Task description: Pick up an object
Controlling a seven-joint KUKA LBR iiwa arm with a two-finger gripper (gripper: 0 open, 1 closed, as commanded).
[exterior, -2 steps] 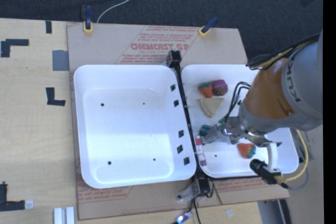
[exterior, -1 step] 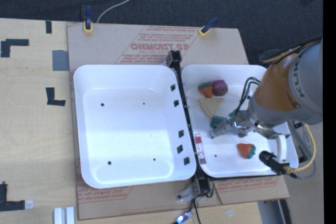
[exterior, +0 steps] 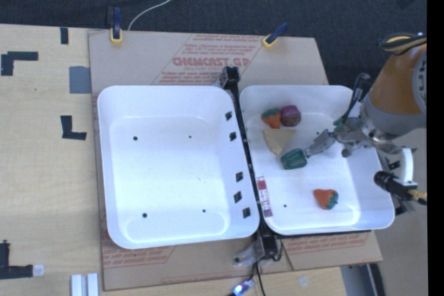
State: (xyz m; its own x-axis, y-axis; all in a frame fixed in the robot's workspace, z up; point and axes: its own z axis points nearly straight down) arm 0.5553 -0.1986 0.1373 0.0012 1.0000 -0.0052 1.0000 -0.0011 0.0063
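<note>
Several small objects lie in the right bin (exterior: pixel 347 218). A green block (exterior: pixel 293 160) sits near its middle, with a beige wedge (exterior: pixel 277 141) touching it on the upper left. Further back, an orange-and-green piece (exterior: pixel 271 118) rests against a purple one (exterior: pixel 291 114). A red and green toy pepper (exterior: pixel 325 198) lies alone toward the front. My gripper (exterior: pixel 314 148) reaches in from the right, low over the bin floor, its tip just right of the green block. Nothing visibly sits in it.
The left bin (exterior: pixel 111 149) stands beside the right one, with a black divider strip (exterior: pixel 239 149) along their shared wall. Both rest on a cardboard sheet (exterior: pixel 201 59) held by clamps at the back. The arm's orange band (exterior: pixel 402 80) hangs over the right bin's far right edge.
</note>
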